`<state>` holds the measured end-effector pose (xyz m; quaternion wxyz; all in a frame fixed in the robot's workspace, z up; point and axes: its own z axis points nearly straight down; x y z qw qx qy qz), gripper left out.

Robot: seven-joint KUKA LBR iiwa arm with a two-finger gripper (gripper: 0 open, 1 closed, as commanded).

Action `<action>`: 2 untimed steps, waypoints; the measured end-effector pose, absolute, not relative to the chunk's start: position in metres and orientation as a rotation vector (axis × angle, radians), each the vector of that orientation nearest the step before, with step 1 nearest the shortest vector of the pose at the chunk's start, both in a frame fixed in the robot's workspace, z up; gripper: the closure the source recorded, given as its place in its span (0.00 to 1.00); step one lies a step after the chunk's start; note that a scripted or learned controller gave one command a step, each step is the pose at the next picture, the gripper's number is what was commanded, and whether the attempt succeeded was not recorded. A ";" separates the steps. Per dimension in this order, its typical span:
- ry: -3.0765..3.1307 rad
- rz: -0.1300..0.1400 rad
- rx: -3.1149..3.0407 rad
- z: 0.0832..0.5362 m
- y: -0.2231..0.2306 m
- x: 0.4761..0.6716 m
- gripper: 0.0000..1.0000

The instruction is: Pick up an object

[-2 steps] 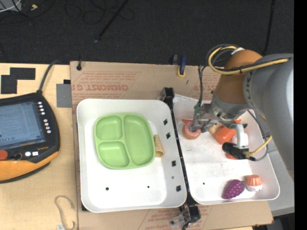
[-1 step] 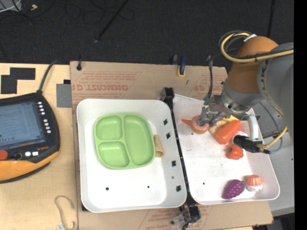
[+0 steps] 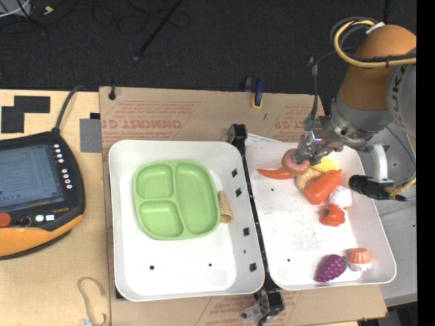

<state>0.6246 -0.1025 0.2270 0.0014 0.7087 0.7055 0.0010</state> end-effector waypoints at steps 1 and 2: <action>2.218 -0.002 2.227 0.227 -0.103 0.624 1.00; 2.225 -0.003 2.223 0.234 -0.086 0.613 1.00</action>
